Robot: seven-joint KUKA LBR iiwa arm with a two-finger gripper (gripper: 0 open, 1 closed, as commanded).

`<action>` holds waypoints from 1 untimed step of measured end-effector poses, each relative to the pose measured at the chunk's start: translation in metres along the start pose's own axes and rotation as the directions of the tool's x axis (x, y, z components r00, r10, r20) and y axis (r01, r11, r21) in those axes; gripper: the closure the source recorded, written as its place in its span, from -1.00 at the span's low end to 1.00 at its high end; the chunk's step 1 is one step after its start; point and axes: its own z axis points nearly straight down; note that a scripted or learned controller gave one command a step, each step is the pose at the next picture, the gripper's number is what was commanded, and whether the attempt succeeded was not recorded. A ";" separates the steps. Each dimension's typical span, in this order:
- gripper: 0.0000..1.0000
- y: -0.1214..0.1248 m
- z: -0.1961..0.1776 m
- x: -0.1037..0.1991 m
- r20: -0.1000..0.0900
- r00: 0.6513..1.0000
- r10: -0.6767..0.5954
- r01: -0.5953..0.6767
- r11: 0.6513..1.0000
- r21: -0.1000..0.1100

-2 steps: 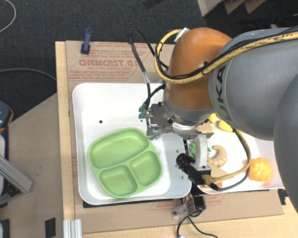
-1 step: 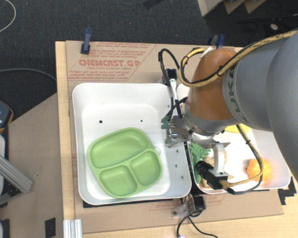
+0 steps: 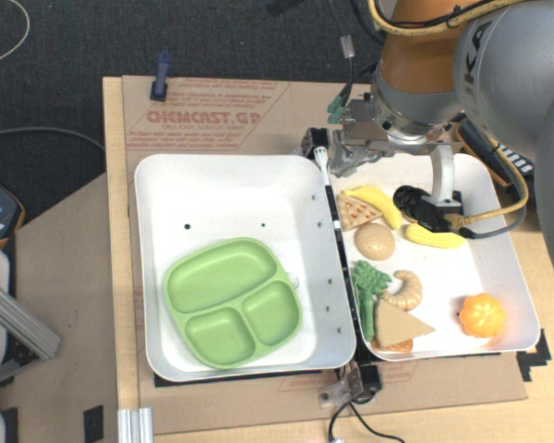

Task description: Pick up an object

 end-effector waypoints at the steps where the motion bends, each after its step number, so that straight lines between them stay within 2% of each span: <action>1: 1.00 0.060 -0.015 -0.156 0.008 1.000 0.012 -0.012 1.000 0.008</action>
